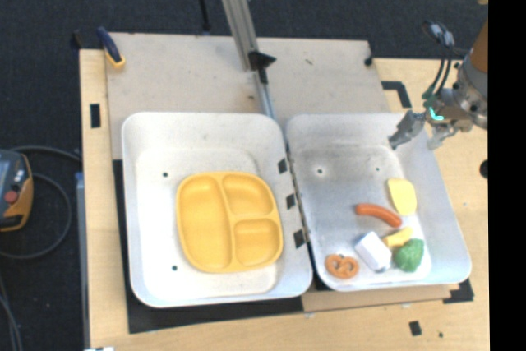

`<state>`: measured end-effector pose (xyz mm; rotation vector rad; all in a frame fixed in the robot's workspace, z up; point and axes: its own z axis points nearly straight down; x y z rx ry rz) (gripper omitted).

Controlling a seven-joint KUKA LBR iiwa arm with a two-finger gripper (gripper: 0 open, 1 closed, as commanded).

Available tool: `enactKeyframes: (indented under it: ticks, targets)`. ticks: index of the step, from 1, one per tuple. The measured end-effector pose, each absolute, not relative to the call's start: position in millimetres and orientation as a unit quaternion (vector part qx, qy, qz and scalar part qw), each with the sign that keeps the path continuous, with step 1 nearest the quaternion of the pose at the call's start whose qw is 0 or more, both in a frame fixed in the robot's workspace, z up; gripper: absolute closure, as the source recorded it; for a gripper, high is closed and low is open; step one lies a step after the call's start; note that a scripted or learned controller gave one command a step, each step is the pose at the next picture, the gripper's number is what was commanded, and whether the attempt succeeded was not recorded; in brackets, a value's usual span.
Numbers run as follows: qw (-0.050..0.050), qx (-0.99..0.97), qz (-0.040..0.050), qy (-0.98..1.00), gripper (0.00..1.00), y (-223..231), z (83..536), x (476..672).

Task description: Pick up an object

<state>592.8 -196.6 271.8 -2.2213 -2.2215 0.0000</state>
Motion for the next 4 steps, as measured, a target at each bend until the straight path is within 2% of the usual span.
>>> enactKeyframes:
  ticks: [1, 3, 4]
  targets:
    - [-0.001, -0.707, -0.0005, -0.707, 0.0, -196.6, 272.7, 593.2]
    - [0.001, -0.707, 0.0013, -0.707, 0.0, -180.5, 162.3, 584.4]
    - [0.0, -0.707, 0.0014, -0.707, 0.0, -187.8, 117.3, 580.5]
